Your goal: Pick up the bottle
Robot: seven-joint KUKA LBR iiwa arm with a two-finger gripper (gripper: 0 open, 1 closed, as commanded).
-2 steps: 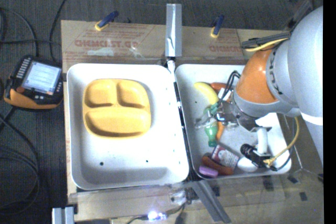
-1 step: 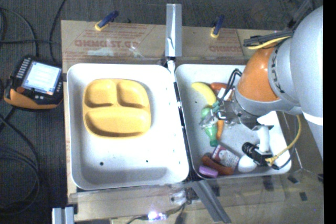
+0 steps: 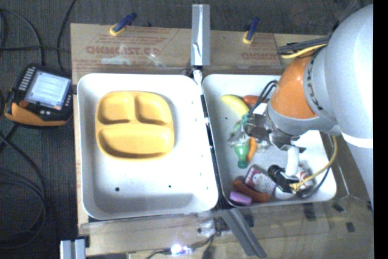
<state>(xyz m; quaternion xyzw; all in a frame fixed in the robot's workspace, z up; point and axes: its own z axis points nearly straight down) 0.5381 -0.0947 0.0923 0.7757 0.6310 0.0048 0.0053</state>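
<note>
A small green bottle [image 3: 242,158] lies in the right bin [image 3: 321,148], near its left-middle, beside an orange carrot-like piece [image 3: 252,148]. My gripper [image 3: 245,130] hangs right over the bottle's upper end, and the orange-banded wrist [image 3: 294,97] reaches in from the right. The gripper's body hides the top of the bottle. Whether it touches the bottle cannot be made out.
The right bin also holds a yellow banana-like piece [image 3: 233,104], a red-orange item [image 3: 251,99], a dark red packet with a white label [image 3: 259,179], a brown sausage [image 3: 254,193] and a purple piece [image 3: 239,198]. A yellow divided tray [image 3: 136,124] lies in the left bin [image 3: 109,191].
</note>
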